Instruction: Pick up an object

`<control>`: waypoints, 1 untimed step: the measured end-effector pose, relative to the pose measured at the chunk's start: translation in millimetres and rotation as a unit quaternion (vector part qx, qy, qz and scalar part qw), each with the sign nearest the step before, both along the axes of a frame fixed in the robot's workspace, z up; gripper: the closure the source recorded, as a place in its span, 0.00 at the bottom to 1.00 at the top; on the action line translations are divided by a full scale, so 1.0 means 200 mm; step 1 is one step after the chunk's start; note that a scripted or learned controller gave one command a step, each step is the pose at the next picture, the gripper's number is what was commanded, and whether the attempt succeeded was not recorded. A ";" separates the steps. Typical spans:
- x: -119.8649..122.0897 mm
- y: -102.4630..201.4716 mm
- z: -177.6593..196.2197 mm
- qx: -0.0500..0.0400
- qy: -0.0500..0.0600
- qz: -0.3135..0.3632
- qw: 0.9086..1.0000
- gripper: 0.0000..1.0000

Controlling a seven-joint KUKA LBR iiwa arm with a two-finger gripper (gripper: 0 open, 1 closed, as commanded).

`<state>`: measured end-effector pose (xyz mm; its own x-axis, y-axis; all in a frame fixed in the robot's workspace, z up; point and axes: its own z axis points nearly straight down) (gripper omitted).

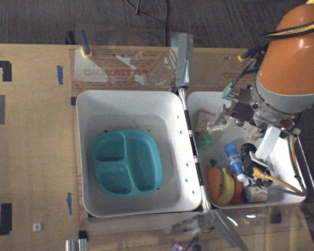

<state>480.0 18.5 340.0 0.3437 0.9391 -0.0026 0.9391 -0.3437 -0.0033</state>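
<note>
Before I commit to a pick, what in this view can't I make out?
- Camera view, right bin: its far right part is hidden under the arm.
- Orange piece and yellow piece by the near wall: they overlap and are too blurred to identify.
- Green item: too small and blurred to name.
- Blue bottle: its lower end is lost in the pile.

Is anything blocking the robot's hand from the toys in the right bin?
Nothing visible is. The gripper hangs over the right bin, near the green thing and the blue bottle, with no lid or other thing between them.
</note>
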 end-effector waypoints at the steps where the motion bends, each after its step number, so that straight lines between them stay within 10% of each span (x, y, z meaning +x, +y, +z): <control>1: 0.12 -0.18 0.47 0.000 -0.003 -0.126 0.992 0.00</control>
